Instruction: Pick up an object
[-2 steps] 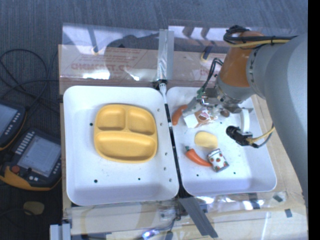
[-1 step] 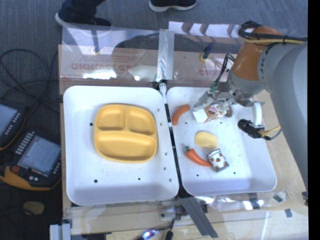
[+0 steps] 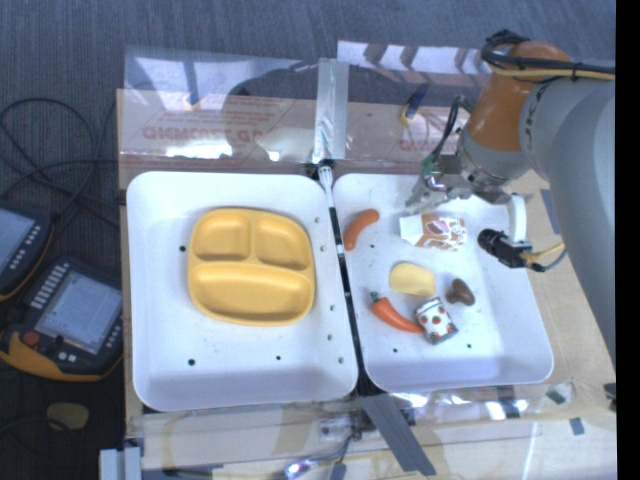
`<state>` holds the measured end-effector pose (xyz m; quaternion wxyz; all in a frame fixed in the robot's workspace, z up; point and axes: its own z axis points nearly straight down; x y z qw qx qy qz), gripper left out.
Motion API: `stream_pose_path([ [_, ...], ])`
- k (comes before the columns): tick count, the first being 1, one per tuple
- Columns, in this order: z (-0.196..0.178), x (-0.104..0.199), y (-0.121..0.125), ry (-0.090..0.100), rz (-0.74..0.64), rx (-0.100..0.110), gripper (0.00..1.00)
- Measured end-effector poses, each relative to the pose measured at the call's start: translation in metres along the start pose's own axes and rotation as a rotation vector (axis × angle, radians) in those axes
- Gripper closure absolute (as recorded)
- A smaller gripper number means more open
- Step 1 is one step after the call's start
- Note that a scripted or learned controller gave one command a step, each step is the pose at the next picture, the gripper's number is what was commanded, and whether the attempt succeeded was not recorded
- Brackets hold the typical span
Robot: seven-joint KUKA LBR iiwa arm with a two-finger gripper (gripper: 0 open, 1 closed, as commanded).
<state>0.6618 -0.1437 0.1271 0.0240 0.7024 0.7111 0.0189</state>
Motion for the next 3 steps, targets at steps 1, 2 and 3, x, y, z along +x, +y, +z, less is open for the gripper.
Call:
stream_pose_path([
  [1, 0.004, 0.0, -0.003, 0.001, 0.001, 0.009, 0.0],
  [2, 0.033, -0.061, -0.046, 0.01, 0.005, 0.054, 0.0],
  [3, 0.029, -0.067, -0.079, 0.015, -0.005, 0.04, 0.0],
])
